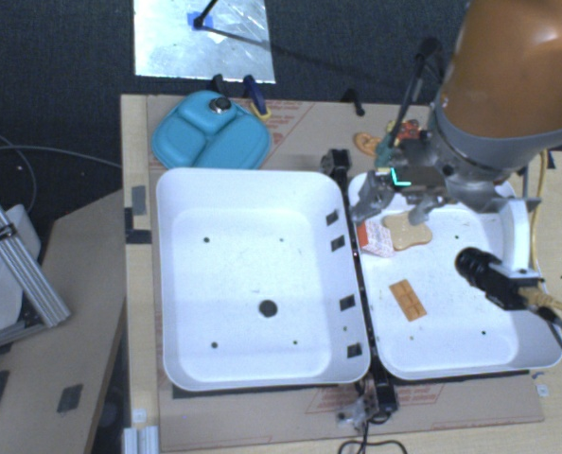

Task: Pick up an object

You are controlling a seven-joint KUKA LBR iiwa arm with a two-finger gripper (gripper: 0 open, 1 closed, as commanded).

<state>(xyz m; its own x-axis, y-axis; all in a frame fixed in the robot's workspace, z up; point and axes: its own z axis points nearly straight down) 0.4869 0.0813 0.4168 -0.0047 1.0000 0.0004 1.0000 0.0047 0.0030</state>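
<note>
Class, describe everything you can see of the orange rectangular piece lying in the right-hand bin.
The orange rectangular piece is small, flat and oblong, tan-orange with a faint line down its middle, like a wafer or block; its material is unclear. It lies flat and slanted on the floor of the right bin, near the centre, apart from the pale biscuit-shaped item further back. Nothing touches it but the bin.

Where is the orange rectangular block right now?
The orange block lies flat in the right bin, near its middle, below the tan piece.
</note>
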